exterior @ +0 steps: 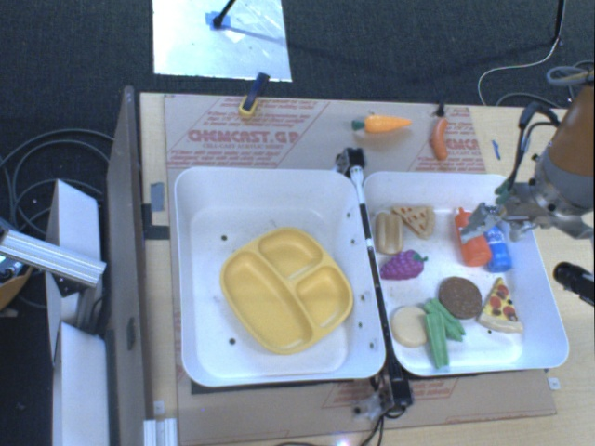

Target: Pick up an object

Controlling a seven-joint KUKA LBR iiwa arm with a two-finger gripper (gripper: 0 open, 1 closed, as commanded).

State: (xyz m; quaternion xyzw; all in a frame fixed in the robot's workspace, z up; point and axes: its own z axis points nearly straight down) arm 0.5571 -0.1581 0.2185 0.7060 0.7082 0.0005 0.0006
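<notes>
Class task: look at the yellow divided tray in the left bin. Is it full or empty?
Empty. The yellow tray shows three bare compartments; the toy foods lie in the right bin.

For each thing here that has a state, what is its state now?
gripper: down in the right bin, over the orange and blue items.
yellow tray: lying flat in the left bin, nothing in its compartments.
pizza slice: flat in the right bin.
carrot: lying on the board behind the bins.
</notes>
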